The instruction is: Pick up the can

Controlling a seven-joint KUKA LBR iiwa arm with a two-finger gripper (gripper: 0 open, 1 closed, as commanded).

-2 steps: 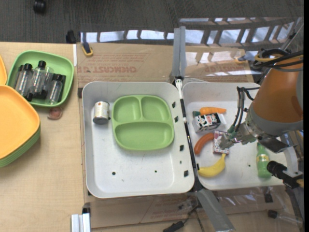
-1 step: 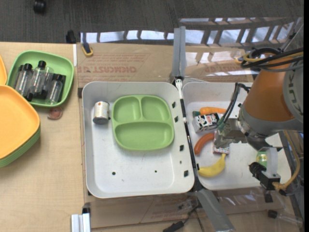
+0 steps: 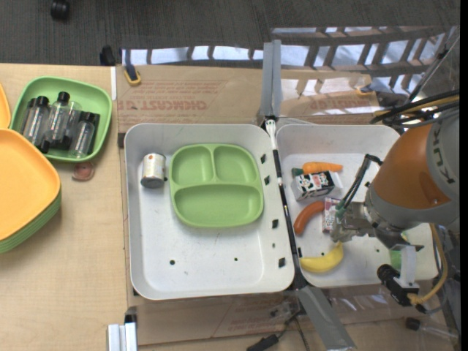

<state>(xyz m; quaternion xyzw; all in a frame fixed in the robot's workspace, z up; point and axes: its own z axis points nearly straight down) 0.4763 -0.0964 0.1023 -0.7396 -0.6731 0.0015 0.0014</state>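
Two white bins side by side on a wooden bench, seen from above at a slant. Cardboard [image 3: 190, 93] behind the bins, printed in red, upside down, "CHEMCUT2"-like lettering, not fully legible. Dark carpet beyond the bench, with a chair caster [image 3: 60, 7] at top left.

Left bin [image 3: 205, 276]: can [image 3: 153, 170], small, silver, metallic, lying near the left wall, just beside the left edge of a plate [image 3: 216, 185], light green, rounded, three compartments. Can untouched, well apart from the arm.

Right bin [image 3: 365, 134]: carrot [image 3: 322, 167], orange; carton [image 3: 314, 185], black and white, print too small to read; sausage [image 3: 308, 216], reddish orange, curved; banana [image 3: 324, 259], yellow, near the front wall.

Gripper [image 3: 338, 221] low over the right bin, between sausage and banana, close to a small packet [image 3: 330, 212]; state of the jaws not discernible. Arm [image 3: 413, 181] grey with broad orange band, entering from the right, cables trailing.

Left of the bins: green tray [image 3: 33, 93] holding clear bottles [image 3: 58, 123] with black caps; stack of orange plates [image 3: 22, 189], glossy plastic, partly cut off by the frame edge.
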